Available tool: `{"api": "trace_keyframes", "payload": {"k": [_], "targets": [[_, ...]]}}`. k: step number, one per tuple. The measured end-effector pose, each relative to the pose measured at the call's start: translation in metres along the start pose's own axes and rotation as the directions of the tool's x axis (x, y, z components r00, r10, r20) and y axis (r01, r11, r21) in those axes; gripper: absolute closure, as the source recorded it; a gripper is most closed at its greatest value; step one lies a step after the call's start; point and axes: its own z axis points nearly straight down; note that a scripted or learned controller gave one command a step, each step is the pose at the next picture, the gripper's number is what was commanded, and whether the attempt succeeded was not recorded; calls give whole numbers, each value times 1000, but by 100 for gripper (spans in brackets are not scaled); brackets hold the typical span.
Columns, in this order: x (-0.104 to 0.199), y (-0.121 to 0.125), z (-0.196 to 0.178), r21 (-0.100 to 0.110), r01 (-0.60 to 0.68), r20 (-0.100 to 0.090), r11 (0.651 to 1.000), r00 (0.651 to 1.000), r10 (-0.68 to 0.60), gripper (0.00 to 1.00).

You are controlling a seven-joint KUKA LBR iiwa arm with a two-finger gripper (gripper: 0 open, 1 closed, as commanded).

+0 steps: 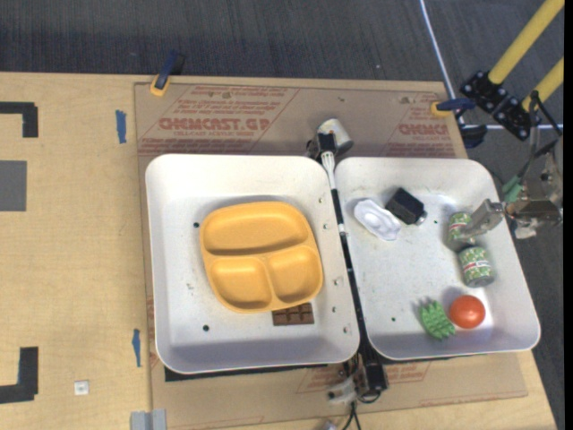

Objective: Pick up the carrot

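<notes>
Carrot (458,313) lies ungrasped in the right bin (394,280), near its front corner. Gripper (491,215) sits at the bin's far-right rim; finger state cannot be told. Pickup outstanding.

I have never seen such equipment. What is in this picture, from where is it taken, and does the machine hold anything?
One camera looks down at a slant on a bench with two shallow white bins. The left bin holds a yellow plastic tray with three compartments and a small brown chocolate-like block. The right bin holds the toy carrot, orange with a green leafy top, a white crumpled piece, a small black block and two green-patterned cans. The robot arm reaches in from the right; its metal gripper is near the upper can, far from the carrot. Whether it grips anything is unclear.
</notes>
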Motion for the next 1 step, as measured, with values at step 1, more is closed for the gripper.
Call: {"api": "trace_keyframes", "payload": {"k": [1], "targets": [[35,-14,165,2,-92,-1,996,996,92,0]]}}
